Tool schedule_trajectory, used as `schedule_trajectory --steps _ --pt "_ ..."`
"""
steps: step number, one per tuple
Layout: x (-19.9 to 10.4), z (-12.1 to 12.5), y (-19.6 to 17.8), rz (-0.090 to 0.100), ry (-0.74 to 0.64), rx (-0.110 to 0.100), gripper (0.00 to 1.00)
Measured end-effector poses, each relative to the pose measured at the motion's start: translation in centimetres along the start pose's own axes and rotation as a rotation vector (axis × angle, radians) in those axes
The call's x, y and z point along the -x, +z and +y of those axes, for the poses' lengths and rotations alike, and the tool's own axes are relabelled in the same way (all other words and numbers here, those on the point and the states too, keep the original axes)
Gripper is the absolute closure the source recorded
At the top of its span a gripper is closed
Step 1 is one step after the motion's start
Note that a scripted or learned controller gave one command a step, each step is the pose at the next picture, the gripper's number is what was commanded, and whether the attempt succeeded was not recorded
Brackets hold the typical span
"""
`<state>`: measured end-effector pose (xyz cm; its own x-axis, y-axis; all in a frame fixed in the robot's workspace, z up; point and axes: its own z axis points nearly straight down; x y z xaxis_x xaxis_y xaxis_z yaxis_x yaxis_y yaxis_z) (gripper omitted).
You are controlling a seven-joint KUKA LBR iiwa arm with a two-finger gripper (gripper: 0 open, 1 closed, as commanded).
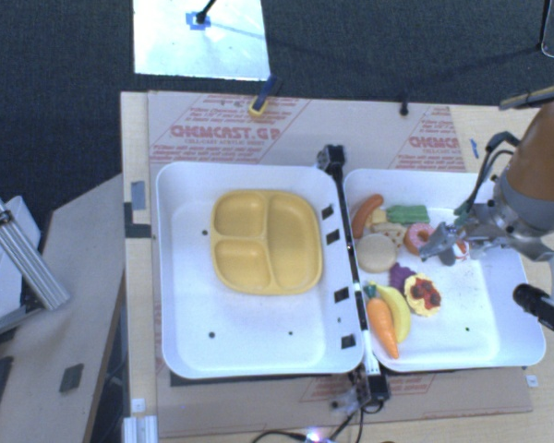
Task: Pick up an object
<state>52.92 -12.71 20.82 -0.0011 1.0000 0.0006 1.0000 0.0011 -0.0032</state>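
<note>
Hand low, arm from right

I'm looking down at a robotics lab setup, not a home. The bench is raw plywood on dark carpet, topped with a printed protective sheet. Two white bins sit clamped together, one holding a yellow divided plate, the other toy food. An aluminium frame rail stands left, and cables trail off the front edge.
</note>
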Motion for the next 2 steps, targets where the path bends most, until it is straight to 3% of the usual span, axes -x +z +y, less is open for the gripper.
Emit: schedule_trajectory --steps 2 --pt "0.0 -0.8 9.1 0.001 0.000 0.000 0.00"
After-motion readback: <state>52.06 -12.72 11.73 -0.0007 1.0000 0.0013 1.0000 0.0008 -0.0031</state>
